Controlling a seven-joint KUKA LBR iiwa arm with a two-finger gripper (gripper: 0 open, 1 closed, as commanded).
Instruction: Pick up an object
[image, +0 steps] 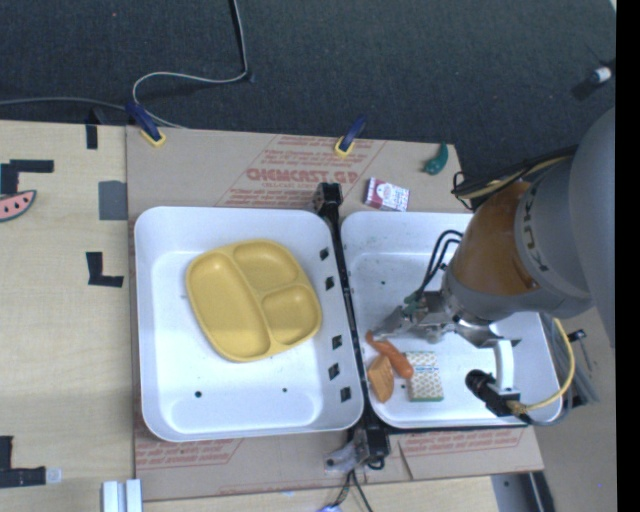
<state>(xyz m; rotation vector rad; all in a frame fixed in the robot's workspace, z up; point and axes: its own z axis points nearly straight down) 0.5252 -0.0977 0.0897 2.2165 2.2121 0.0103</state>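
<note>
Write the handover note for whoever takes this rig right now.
Gripper: low in the right bin, near its left wall; finger state unreadable, nothing seen held.
Things: orange carrot-like piece, brownish piece and small patterned packet lie at the right bin's front left. Yellow divided plate sits in the left bin.
Done: no pick evident.
Left: grasp and lift one object.
</note>
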